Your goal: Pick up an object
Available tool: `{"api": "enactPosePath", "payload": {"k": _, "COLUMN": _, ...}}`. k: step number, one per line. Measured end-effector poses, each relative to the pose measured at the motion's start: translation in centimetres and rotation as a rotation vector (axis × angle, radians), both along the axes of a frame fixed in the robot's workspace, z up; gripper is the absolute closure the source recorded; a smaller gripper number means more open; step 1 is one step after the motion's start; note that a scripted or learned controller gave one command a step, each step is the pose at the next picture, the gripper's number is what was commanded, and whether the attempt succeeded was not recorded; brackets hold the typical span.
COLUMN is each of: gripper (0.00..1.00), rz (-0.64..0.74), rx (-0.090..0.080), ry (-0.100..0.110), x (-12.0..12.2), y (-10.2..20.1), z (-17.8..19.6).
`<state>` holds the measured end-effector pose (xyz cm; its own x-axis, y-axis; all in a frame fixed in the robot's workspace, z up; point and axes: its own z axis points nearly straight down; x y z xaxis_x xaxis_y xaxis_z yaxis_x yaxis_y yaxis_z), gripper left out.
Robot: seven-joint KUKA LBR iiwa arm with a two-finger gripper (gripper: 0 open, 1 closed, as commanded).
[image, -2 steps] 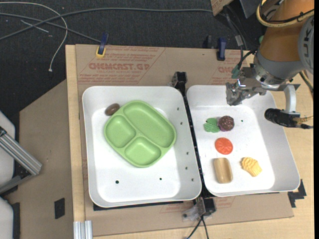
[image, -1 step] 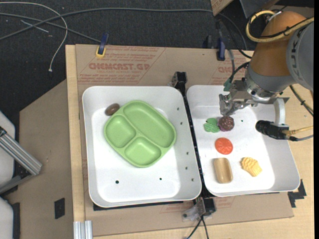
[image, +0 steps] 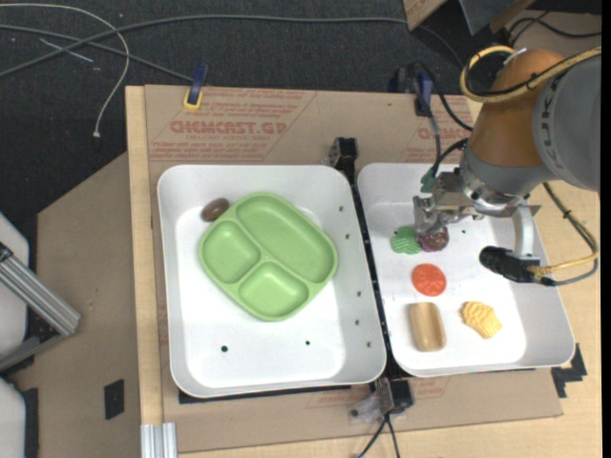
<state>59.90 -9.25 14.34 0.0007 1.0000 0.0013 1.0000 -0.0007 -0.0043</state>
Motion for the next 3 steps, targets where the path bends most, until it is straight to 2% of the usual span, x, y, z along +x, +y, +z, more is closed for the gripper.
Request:
{"api": "enactPosePath", "payload": {"k": 1, "gripper": 1.0, "rz": 0.0, "rx": 0.0, "ry": -0.004, "x": 0.1, "y": 0.0, "z": 1.2}}
{"api": "enactPosePath", "payload": {"k": 3, "gripper": 1.0, "rz": 0.001, "rx": -0.001, "ry": -0.006, "x": 0.5, "y": 0.8, "z": 10.0}}
